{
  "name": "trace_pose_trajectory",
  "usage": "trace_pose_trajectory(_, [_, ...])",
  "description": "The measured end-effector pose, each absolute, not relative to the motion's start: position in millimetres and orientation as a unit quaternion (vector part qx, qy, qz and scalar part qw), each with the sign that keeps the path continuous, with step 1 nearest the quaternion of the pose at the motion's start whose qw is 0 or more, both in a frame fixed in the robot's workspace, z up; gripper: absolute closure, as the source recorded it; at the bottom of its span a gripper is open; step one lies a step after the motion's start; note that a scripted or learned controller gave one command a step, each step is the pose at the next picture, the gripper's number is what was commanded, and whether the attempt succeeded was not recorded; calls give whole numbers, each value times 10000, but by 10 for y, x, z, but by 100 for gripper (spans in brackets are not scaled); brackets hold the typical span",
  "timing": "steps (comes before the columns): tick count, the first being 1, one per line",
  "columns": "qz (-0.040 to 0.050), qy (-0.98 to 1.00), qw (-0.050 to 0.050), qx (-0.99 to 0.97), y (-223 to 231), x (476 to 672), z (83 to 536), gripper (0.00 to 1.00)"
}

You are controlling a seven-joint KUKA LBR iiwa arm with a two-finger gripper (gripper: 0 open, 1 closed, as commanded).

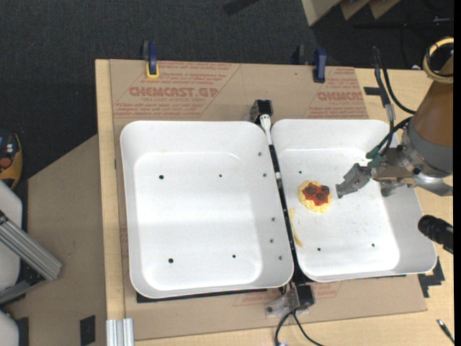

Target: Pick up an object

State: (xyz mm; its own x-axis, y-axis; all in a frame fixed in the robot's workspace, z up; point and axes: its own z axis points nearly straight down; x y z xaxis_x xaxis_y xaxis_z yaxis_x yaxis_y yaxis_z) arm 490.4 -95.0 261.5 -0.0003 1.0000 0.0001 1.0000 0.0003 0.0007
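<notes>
A small round yellow object with red and dark topping [315,195] lies in the right white bin [360,254], near that bin's left side. My gripper [351,181] hangs over the right bin, just to the right of the object and a little above it, reaching in from the right. Nothing shows between the gripper and the object; they look apart.
The left white bin [202,265] lies beside the right one, with a black clip bar [277,186] along the seam between them. Blue clamps [150,52] hold the brown board at the back. Cables run along the right edge of the bench.
</notes>
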Motion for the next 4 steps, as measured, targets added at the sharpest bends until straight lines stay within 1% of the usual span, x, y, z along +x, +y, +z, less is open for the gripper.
trace_pose_trajectory(1, [-11, 7073, -17, 7069, -1048, 5635, 785, 0])
trace_pose_trajectory(2, [15, 7064, 24, 7078, -1058, 5646, 982, 100])
trace_pose_trajectory(3, [64, 7107, 62, 7035, -311, 6602, 1919, 100])
trace_pose_trajectory(4, [83, 7097, 72, 7044, 159, 6689, 3590, 100])
